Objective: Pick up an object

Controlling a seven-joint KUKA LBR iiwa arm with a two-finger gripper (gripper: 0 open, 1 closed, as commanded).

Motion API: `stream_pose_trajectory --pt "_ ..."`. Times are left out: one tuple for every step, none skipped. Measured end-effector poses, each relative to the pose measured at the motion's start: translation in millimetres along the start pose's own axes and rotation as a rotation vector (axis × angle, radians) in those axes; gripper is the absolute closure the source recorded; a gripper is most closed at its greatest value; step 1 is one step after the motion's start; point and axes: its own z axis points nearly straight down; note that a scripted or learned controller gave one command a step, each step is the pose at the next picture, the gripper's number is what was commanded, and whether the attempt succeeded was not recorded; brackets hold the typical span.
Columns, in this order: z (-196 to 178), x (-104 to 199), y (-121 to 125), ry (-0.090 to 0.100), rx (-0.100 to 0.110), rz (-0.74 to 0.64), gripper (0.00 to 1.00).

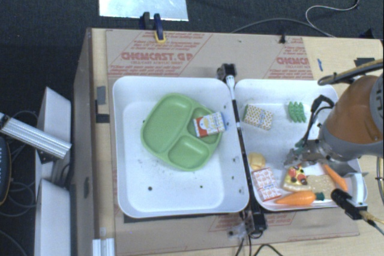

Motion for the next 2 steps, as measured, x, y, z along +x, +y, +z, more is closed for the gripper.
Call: stream_pose_trajectory --pt "-56 61 -4 0.001 0.002 -0.001 1.0" --pt "-151 116 -3 0.001 0.0 -0.001 1.0"
